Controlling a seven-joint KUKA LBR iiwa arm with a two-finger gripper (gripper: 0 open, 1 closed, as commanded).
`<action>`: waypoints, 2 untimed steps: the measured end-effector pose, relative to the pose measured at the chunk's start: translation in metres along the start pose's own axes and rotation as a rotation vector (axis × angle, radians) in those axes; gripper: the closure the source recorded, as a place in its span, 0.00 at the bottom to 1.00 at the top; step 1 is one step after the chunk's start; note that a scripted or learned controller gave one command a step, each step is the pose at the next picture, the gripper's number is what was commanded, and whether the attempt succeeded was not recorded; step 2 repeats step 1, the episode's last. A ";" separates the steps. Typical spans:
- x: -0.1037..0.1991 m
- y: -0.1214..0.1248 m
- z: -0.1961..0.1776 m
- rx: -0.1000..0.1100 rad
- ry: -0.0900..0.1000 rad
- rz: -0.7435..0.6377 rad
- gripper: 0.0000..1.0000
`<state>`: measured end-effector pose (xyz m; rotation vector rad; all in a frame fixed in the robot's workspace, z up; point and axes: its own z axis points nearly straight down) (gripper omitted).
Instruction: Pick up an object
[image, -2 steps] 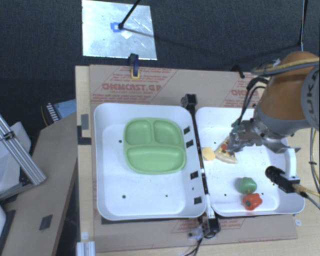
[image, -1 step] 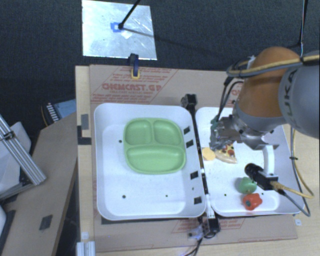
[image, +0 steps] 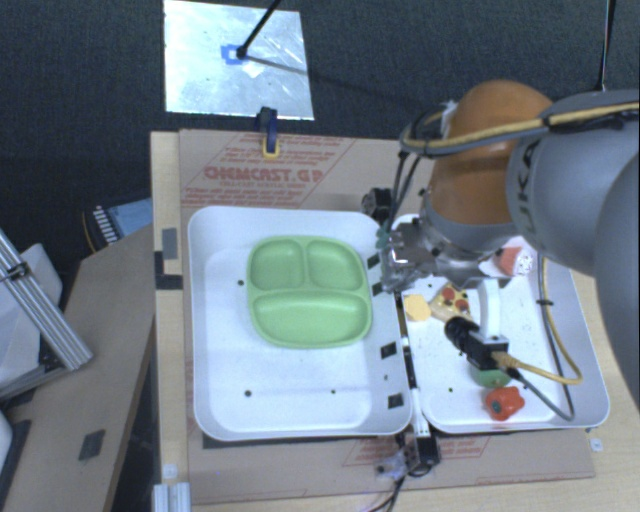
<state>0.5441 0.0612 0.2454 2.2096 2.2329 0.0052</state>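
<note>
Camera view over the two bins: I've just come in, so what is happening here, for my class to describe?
A grey robot arm with an orange band reaches in from the right and hangs over the right bin, its tool low near that bin's left wall, close to a small yellow piece. Other small toys, among them a red one and a green one, lie in the same bin. The left bin holds a green divided plate. Whether the tool has gripped anything cannot be told.
</note>
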 end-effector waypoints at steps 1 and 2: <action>0.048 0.018 0.028 0.001 -0.002 0.002 1.00; 0.048 0.018 0.028 0.001 -0.002 0.002 1.00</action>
